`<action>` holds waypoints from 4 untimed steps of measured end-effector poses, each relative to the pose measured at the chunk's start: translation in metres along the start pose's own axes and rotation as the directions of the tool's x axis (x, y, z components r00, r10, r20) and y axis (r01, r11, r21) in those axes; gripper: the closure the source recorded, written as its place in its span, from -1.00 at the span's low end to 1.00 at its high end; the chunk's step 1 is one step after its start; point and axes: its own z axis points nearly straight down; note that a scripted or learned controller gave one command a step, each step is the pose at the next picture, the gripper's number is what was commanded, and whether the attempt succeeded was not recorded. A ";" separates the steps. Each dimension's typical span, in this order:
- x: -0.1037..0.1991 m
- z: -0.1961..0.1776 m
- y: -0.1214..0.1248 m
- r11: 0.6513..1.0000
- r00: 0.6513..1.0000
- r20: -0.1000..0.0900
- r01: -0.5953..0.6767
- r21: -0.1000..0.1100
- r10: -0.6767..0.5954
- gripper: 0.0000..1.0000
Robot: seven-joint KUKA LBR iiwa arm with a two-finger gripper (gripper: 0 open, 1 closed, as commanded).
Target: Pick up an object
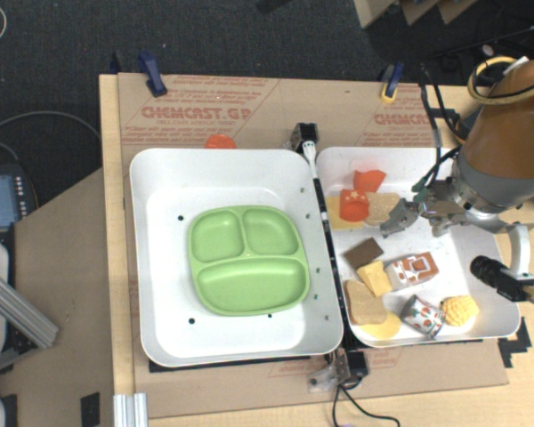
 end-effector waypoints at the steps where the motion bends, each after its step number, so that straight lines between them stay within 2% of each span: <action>1: 0.011 0.111 -0.004 1.000 1.000 -0.002 -0.001 -0.002 0.001 -1.00; 2: 0.015 0.105 0.021 1.000 1.000 0.003 0.002 -0.008 -0.002 -1.00; 3: -0.013 0.105 -0.044 1.000 1.000 0.002 -0.005 -0.007 0.005 -1.00; 4: 0.016 0.105 0.025 1.000 1.000 0.004 0.004 -0.011 -0.004 -1.00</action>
